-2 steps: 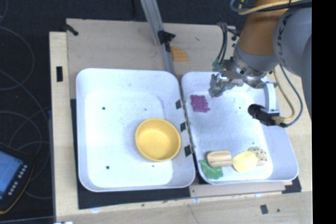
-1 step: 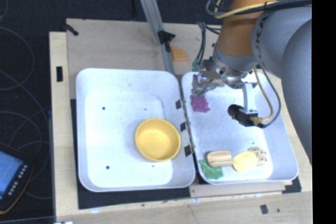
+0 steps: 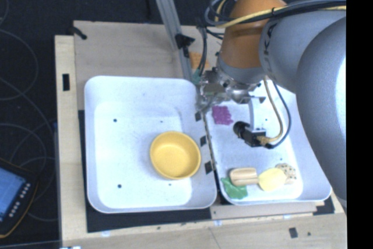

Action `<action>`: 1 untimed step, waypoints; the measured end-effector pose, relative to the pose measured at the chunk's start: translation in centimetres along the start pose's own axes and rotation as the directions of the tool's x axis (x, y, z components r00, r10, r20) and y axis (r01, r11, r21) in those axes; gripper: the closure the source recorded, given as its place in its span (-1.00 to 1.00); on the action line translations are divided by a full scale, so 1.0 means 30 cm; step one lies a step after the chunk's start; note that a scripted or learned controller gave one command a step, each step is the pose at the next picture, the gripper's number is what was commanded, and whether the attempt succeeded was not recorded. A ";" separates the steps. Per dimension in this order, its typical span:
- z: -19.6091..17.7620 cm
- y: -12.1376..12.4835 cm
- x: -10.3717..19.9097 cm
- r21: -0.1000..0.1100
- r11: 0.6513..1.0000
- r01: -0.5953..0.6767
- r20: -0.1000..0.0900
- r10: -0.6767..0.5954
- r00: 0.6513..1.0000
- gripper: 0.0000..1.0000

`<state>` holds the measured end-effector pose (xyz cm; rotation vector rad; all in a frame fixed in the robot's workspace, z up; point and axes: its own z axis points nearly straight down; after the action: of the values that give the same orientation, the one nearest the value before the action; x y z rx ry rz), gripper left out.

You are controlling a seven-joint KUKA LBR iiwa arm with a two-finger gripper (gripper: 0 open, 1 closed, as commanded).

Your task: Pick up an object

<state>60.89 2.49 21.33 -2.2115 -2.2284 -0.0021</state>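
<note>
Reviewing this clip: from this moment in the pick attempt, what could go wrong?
1. The pincer hangs right at the wall between the two bins, by the purple piece; a descent here may strike the right bin rim rather than close on the piece.
2. The tan block, yellow lump and green scrap lie crowded at the near edge, so a grasp there may nudge neighbours.
3. The yellow bowl looks wide for two fingers.

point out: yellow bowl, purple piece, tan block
yellow bowl (image 3: 175,154): camera view, on its inner floor, in the left bin.
purple piece (image 3: 222,115): camera view, on its middle, in the right bin.
tan block (image 3: 243,176): camera view, on its top face, near the right bin's front edge.
</note>
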 end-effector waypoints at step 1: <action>-0.061 0.002 0.180 -0.003 1.000 0.002 0.000 -0.002 1.000 1.00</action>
<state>60.92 7.89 23.16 -2.2108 -2.2313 -0.0052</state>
